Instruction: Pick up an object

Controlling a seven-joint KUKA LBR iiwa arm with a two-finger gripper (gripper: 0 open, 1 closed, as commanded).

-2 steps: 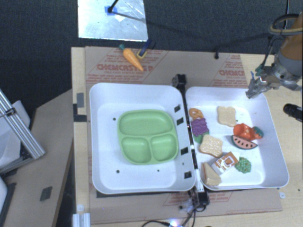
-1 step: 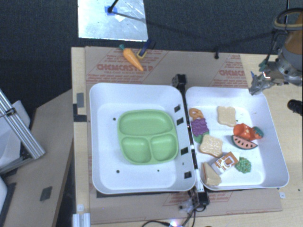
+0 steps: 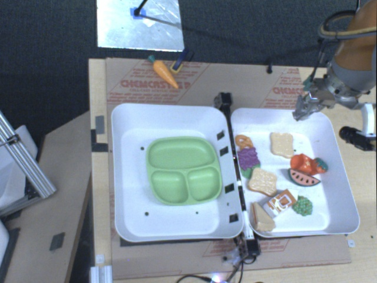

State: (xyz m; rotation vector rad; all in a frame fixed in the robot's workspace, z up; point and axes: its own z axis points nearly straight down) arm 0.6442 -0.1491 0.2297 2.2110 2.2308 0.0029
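1. Toy foods lie scattered in the right bin (image 3: 339, 214): a bread slice (image 3: 281, 144), a watermelon wedge (image 3: 304, 177) touching a red piece (image 3: 306, 163), a pretzel (image 3: 242, 141) and purple grapes (image 3: 248, 157).
2. The gripper (image 3: 304, 108) hangs over that bin's far right corner, just beyond the bread slice (whether it is released or clenched cannot be told).
3. Left of that bin, a green divided plate (image 3: 182, 170) sits in the left bin (image 3: 126, 175).
4. Beyond the left bin, a toy carrot (image 3: 164, 73) rests on the bench (image 3: 65, 158).
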